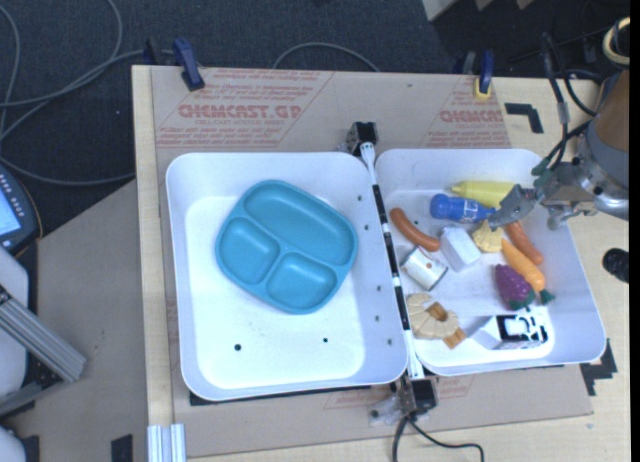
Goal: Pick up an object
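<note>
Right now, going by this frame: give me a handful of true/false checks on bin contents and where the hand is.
1. The blue plate lies in the left bin. True.
2. The plate has three compartments. True.
3. The hand hovers over the left bin. False: it is over the right bin, near its far side.
4. The carrot lies in the left bin. False: it lies in the right bin, beside the purple grapes.
5. A sausage lies in the right bin, close to the divider. True.
6. The blue bottle stands on the plate. False: it lies in the right bin, next to the yellow piece.
</note>
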Robot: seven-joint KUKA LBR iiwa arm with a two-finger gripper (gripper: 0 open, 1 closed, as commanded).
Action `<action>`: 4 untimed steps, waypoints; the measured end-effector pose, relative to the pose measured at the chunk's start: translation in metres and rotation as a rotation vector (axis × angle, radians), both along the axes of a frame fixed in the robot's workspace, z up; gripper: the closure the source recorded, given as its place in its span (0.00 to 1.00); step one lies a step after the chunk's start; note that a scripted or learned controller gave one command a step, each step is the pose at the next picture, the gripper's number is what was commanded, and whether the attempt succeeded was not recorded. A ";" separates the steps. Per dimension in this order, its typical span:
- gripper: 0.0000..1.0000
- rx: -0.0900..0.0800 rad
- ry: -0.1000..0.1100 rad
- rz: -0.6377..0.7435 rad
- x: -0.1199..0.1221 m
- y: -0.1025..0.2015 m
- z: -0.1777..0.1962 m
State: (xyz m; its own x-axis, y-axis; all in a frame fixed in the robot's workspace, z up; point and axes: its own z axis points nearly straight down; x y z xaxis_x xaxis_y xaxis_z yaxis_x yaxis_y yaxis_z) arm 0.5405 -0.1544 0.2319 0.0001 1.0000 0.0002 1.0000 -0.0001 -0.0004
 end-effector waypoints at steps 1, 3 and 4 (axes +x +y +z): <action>0.00 -0.006 -0.007 0.004 0.056 0.007 -0.151; 0.00 0.002 0.006 -0.002 0.040 -0.009 -0.148; 1.00 -0.001 -0.002 -0.001 0.044 -0.009 -0.137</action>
